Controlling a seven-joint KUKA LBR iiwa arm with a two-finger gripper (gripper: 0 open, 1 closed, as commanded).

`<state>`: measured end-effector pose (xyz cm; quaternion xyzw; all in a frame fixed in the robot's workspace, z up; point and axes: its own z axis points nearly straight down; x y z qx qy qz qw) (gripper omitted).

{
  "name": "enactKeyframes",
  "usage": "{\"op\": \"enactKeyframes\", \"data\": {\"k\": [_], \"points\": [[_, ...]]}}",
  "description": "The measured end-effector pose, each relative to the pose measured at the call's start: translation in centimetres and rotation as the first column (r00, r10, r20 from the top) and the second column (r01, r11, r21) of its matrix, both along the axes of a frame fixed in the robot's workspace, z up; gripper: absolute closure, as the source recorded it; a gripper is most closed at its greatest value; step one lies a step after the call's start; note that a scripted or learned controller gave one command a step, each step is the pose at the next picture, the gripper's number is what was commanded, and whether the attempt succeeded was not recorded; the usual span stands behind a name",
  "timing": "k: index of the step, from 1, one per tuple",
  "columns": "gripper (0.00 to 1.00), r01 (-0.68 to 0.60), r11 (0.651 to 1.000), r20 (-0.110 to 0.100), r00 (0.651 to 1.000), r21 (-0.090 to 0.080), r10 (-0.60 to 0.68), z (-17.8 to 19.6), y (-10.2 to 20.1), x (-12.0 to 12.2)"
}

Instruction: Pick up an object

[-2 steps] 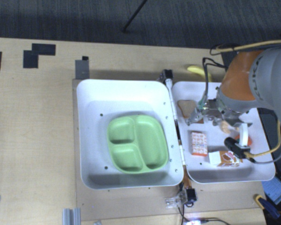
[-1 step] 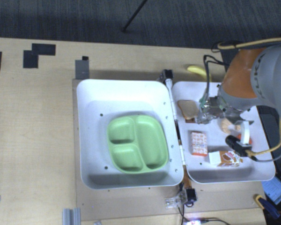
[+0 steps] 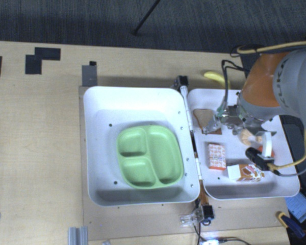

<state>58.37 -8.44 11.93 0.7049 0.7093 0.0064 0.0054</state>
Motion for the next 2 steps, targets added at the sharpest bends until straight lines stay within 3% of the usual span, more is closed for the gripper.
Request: {"op": "enactKeyframes", "data": {"k": [1,2], "points": [[0.0,0.005,1.0,-0.012,1.0,-0.002,-0.005,-3.3,-1.1,-7.5],[1.0,0.004,1.0,-0.005,1.0,-0.002,-0.004,-2.1,-1.1,-7.3]]}}
